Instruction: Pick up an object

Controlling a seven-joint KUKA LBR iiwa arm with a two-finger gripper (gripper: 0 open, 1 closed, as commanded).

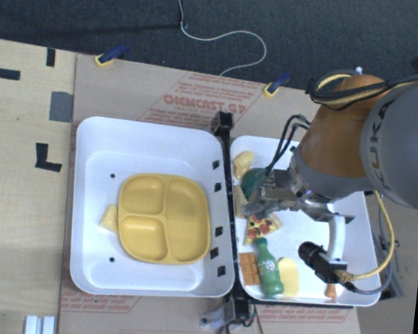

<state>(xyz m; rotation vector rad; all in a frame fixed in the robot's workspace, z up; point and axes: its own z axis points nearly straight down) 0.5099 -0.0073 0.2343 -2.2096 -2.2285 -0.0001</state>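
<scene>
My gripper (264, 196) is low over the left part of the right bin (358, 241), under the orange-banded wrist. It sits right by a teal object (252, 181), which the gripper partly hides. A pale yellow piece (244, 161) lies just behind the teal object. A small red and yellow toy piece (263, 224) lies just in front of the gripper. Nearer the front lie a green bottle (268, 267), a brown waffle-like piece (248, 268), a yellow piece (288, 277) and a small orange bit (331, 292).
The left bin (94, 148) holds a yellow divided plate (165, 218) with a pale yellow wedge (108, 218) at its left side. A black divider (224, 195) runs between the bins. The arm covers the back right of the right bin.
</scene>
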